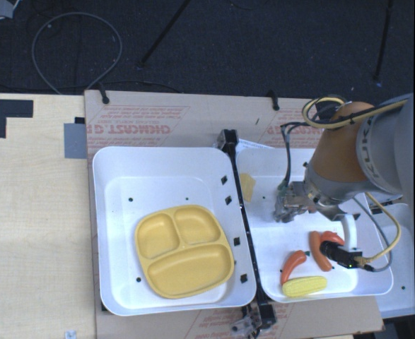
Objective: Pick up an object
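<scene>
My gripper (pixel 288 207) hangs over the middle of the right bin (pixel 377 288), under the grey arm with the orange band. Nothing shows in its grasp. In the near part of that bin lie a yellow corn cob (pixel 304 285), a small red-orange pepper (pixel 293 263) just above it, and an orange sausage-shaped piece (pixel 319 250) to the right. These three sit below and to the right of the gripper, apart from it. A pale yellow wedge (pixel 247 186) rests against the bin's left wall, to the left of the gripper.
The left bin (pixel 115 189) holds a yellow divided plate (pixel 184 250). A black divider (pixel 237 203) runs between the two bins. The arm's body covers the far right part of the right bin.
</scene>
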You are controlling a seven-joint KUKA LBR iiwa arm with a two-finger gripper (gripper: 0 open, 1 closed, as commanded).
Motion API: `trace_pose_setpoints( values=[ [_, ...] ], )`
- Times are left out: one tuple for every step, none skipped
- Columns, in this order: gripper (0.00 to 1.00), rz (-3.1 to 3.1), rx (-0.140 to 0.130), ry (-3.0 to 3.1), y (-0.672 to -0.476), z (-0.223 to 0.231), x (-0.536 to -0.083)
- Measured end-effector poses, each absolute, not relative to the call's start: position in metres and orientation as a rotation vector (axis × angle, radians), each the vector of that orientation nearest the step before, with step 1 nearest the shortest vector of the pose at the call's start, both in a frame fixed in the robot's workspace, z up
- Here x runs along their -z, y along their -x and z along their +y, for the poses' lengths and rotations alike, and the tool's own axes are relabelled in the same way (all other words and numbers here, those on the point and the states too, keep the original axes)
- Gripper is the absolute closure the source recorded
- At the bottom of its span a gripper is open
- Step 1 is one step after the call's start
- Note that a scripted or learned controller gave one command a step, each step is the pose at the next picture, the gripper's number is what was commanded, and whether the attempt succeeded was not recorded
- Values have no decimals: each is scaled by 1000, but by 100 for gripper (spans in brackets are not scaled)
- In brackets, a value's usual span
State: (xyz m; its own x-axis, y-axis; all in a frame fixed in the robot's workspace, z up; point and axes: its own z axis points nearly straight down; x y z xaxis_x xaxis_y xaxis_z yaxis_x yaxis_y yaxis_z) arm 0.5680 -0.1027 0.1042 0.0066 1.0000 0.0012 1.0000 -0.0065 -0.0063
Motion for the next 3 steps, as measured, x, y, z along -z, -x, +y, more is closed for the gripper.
trace_pose_setpoints(
  values=[
    [100,-2215,2,2231,-562,-106,-165],
    [100,-2224,3,2221,-562,-97,-214],
    [100,-2225,3,2222,-563,-98,-267]
  ],
)
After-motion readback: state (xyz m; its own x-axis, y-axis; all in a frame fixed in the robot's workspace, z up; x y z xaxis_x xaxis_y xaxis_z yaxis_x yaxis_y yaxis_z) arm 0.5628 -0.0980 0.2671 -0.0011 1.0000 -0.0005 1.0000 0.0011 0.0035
